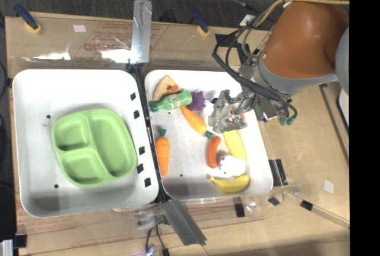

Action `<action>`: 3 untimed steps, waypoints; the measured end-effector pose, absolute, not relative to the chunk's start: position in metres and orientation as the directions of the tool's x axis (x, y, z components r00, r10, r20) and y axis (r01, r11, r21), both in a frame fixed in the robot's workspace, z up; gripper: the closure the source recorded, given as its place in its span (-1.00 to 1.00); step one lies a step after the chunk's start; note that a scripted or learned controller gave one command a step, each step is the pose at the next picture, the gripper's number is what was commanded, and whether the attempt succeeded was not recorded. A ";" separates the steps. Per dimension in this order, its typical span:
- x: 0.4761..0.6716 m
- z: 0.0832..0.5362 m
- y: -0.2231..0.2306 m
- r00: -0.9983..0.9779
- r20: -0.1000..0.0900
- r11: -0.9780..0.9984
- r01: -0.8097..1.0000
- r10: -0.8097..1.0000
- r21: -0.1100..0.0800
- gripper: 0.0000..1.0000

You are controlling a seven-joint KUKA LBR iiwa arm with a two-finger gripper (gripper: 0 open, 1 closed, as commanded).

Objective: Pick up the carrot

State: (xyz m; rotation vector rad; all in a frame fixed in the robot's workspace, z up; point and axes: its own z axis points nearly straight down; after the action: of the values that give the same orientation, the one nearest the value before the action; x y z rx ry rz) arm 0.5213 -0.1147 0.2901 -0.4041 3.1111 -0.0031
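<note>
Carrots show in more than one spot in the right bin: one lies alone at the bin's lower left beside the divider, green top up-frame, and another slants through the crowded middle. By its look the lone carrot is a light, stiff plastic toy, smooth and tapered, so it may slip or roll; its thick upper half, taken across the width, seems the safest hold. The gripper hangs over the bin's right-centre, near a small orange piece and two bananas. Its metal parts blur together, so whether it is spread or closed cannot be told. A green tray sits in the left bin.
</note>
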 end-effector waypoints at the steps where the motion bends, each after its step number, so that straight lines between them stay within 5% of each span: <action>1: 0.523 0.301 -0.114 -0.966 -0.006 0.966 -0.260 -0.260 -0.004 1.00; 2: 0.524 0.312 -0.113 -0.965 -0.009 0.965 -0.263 -0.263 -0.006 1.00; 3: 0.496 0.294 -0.091 -0.855 0.001 0.855 -0.519 -0.519 0.001 1.00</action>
State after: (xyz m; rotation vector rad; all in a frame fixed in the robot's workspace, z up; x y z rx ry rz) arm 0.4961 -0.0909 0.2942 -0.8464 3.0268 0.0017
